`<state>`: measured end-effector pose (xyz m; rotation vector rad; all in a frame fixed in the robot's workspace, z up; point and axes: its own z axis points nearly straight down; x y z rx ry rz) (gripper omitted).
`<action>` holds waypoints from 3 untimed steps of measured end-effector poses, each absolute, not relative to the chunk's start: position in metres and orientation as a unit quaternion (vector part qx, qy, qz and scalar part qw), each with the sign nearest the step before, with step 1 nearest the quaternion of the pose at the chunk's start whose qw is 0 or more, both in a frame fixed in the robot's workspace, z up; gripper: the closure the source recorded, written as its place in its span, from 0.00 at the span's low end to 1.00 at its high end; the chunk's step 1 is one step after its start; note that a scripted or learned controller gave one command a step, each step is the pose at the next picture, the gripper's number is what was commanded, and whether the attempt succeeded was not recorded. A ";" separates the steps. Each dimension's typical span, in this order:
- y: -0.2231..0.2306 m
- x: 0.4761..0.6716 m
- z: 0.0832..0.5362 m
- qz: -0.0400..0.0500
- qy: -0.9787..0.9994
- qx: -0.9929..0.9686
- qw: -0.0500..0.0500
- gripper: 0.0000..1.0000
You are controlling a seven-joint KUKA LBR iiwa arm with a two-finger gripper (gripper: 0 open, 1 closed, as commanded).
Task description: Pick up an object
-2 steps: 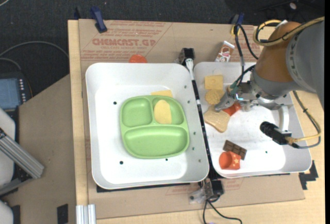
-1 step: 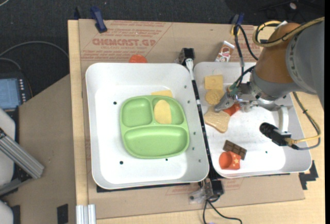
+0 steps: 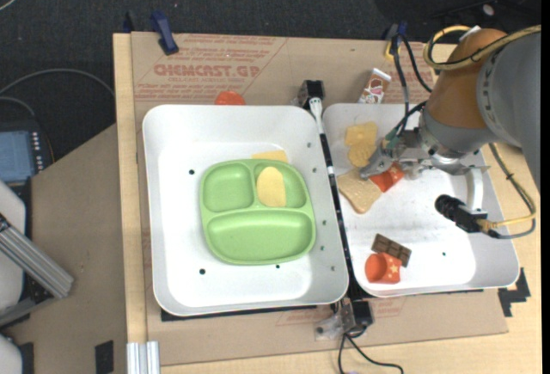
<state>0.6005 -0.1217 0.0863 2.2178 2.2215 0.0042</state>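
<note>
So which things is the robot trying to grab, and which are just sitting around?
For the job:
- gripper, low in the right bin
- red piece beside it
- tan slice
- yellow piece
- brown bar
- red-orange piece

Lying about:
- green divided plate in the left bin
- yellow piece in the plate

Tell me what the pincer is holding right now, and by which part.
It cannot be told. The pincer is down in the right bin, over a red piece beside the toast slice, but the wrist hides whether anything sits between its tips.
</note>
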 end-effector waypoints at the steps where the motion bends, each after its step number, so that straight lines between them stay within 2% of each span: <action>1: -0.098 0.596 0.088 0.000 0.707 0.707 0.003 0.00; 2: -0.099 0.596 0.099 0.002 0.707 0.707 0.005 1.00; 3: -0.099 0.596 0.098 0.001 0.707 0.707 0.004 0.00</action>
